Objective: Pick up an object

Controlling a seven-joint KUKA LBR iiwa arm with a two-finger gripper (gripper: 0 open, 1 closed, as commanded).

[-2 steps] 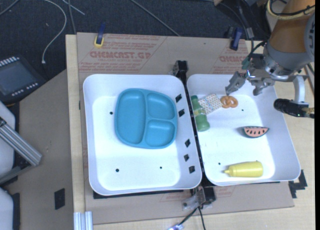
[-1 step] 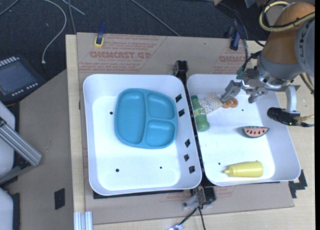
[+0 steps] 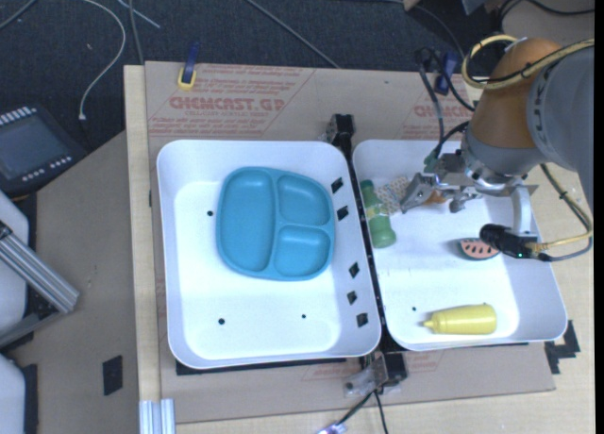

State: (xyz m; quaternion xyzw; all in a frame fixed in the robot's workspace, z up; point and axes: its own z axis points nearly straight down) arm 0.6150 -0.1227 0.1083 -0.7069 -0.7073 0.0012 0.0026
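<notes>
Two shallow white bins sit side by side on the counter (image 3: 274,92), which is covered with printed brown board. One thing lies in the left bin (image 3: 189,328): a blue divided plate (image 3: 276,223) with three compartments, flat on the floor towards the bin's far half.

Several more things are in the right bin (image 3: 543,314). A green bottle (image 3: 379,225) lies on its side against the wall shared with the left bin. A yellow squeeze bottle (image 3: 462,320) lies on its side near the front edge, nozzle pointing towards the left bin. A small pinkish slice-shaped toy (image 3: 476,250) rests around the middle, well apart from both bottles. A small orange piece (image 3: 427,199) (too small and too covered to name) shows low down at the far end of the bin.

From the right, the arm (image 3: 566,111) bends down over the right bin's far end, its orange band (image 3: 508,92) above the wrist. The gripper (image 3: 436,198) points down, low over the bin floor, right of the green bottle. Its fingers (image 3: 413,196) look spread apart, with the orange piece showing between them. Whether they touch it cannot be told, and nothing is visibly lifted.
</notes>
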